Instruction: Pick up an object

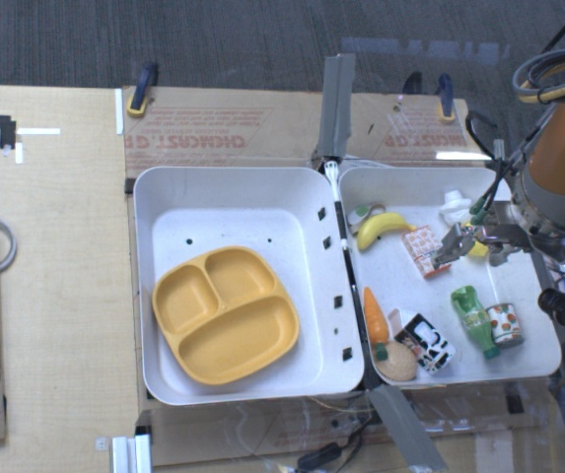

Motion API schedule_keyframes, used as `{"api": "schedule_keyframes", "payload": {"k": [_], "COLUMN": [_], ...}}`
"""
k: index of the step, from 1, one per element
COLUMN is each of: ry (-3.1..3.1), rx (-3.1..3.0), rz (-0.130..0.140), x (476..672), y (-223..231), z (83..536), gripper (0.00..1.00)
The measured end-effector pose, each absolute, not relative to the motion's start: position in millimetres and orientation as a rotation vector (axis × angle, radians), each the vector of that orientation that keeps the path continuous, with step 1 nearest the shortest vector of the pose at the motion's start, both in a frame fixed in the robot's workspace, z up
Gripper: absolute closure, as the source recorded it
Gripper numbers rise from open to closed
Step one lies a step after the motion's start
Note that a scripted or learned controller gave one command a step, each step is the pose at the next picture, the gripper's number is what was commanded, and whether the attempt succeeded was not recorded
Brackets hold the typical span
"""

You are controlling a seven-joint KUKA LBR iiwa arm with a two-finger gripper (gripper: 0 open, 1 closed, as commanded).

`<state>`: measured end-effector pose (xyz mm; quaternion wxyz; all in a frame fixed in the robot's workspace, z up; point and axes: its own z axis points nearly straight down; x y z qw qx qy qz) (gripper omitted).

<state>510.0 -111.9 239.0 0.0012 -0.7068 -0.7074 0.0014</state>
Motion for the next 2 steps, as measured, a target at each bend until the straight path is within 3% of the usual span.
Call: {"api": "schedule_keyframes", "payload": {"k": [1,2], "ry": [-2.104,-2.116], "rx": [-2.329,-2.321], "rz": [0.004,0.002], "x": [476.9,531.9], "y": [-169,-145], "z": [185,91], "gripper": [0.0,0.0]}}
